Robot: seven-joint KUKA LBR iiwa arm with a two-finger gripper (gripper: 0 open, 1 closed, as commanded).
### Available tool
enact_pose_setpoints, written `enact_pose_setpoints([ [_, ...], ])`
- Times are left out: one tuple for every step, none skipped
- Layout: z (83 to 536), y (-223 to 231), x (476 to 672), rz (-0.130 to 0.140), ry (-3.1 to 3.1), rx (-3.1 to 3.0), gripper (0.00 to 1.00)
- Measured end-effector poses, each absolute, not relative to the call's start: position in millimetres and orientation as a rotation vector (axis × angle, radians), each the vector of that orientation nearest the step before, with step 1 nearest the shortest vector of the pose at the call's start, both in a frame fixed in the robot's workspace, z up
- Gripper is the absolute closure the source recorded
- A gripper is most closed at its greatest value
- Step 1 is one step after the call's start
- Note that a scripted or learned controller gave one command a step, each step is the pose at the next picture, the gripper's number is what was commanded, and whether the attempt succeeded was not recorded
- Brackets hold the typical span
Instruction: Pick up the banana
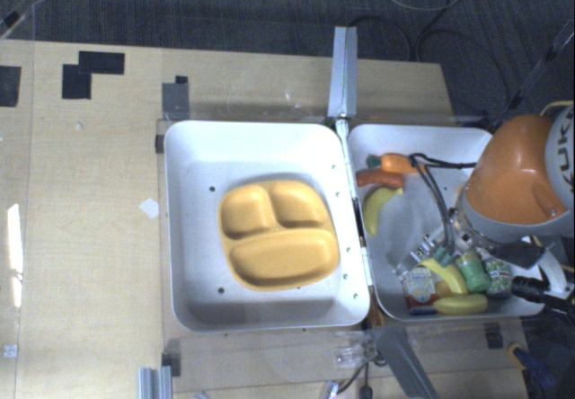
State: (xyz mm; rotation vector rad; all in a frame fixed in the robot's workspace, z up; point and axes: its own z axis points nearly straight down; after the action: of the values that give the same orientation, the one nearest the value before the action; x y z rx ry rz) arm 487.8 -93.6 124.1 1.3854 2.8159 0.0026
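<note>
Pale wooden table [90, 235] seen from above, with dark carpet beyond its far edge and black cables looping on that carpet. Black square markers [90, 72] lie on the table to the left of and beyond the left bin. Left bin [193, 208], white and shallow, holds a yellow divided tray [278, 233] lying flat near its middle; the tray has two small compartments on its far side and one long compartment on its near side. A grey metal post [342, 74] stands beyond the seam where the left bin meets the right bin [395, 235].

Inside the right bin, the banana [377, 208], yellow with a greenish tip, lies against the wall shared with the left bin, toward the far half. Just beyond the banana, near the far wall, lie an orange and red object [386, 171] that cannot be identified. To the right of the banana and nearer the camera, a cluster of small objects [454, 285] in yellow, green and red sits in the near right corner of the right bin. The arm [521, 181], grey with an orange band, reaches in above that corner. The end effector [442, 253] is down among the cluster, well apart from the banana; whether its fingers are open or closed cannot be told.
</note>
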Motion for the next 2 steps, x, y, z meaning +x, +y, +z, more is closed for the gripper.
enact_pose_setpoints([
  [96,-99,488.4,0.003,2.948,1.069,0.0],
  [107,-97,491.3,0.009,2.941,1.067,1.0],
])
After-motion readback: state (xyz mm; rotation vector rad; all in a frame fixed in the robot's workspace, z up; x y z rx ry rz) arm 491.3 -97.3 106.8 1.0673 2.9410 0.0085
